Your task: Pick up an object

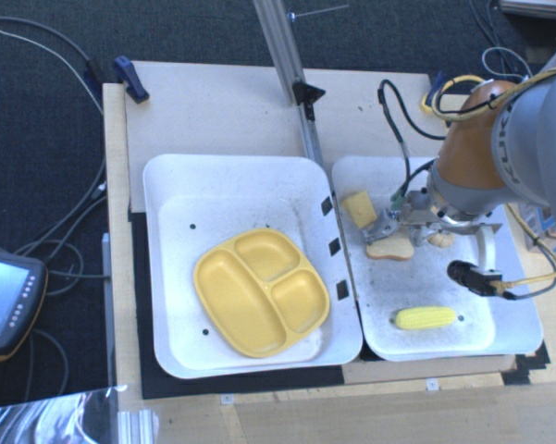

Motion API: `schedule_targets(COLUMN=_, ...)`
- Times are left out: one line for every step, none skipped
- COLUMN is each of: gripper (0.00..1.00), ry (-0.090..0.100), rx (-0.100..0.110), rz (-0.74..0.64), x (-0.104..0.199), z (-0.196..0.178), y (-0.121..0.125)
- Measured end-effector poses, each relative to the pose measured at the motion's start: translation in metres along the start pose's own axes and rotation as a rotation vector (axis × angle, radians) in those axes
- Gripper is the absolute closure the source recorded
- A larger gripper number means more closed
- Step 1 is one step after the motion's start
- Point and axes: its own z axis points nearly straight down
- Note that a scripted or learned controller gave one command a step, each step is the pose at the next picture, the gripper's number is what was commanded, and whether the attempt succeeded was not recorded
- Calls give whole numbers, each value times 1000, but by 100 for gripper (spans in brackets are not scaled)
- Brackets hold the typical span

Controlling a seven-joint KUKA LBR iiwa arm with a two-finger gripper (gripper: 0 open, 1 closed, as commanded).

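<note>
Camera view: pincer (400, 222) hangs low in the right bin (509, 336), just over a toast-like slice (389, 249), beside a yellow block (358, 208); its state I cannot tell. Slice looks light, stiff, flat, probably best pinched across its edges. Corn cob (425, 318), near the front wall, is round and may roll.
</note>
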Motion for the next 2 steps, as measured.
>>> schedule_targets(gripper=100, ry=0, rx=-5, rz=-2, x=0, z=-13, y=1)
schedule_targets(gripper=100, ry=-3, rx=-7, rz=-2, x=-3, z=-58, y=7)
